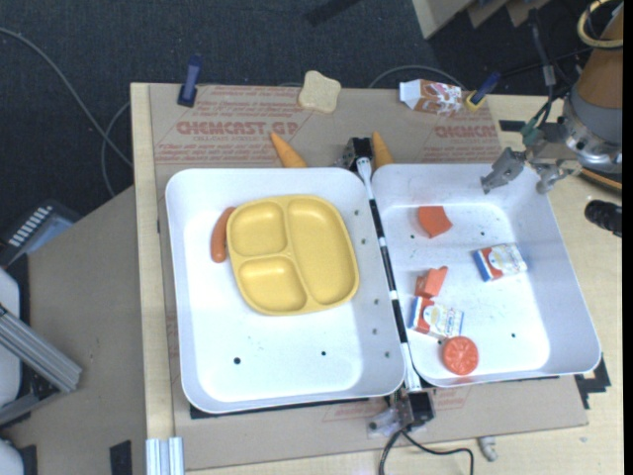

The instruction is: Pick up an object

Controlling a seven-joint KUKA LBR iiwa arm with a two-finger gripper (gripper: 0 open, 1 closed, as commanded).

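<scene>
The two shallow white plastic bins (pixel 287 384) are showing a smooth, faintly glossy finish. The yellow sectioned plastic tray (pixel 293 253) is looking matt, and the brown cardboard sheet (pixel 237 127) beneath is reading as dull printed paperboard.

The arm (pixel 598 107) is cut off by the frame's right edge; the yellow tray (pixel 292 253) hides part of the orange sausage (pixel 219 237).

Red print on the brown board (pixel 237 125) behind the bins seems to read "CHEMCAST GP", partly blurred.
</scene>
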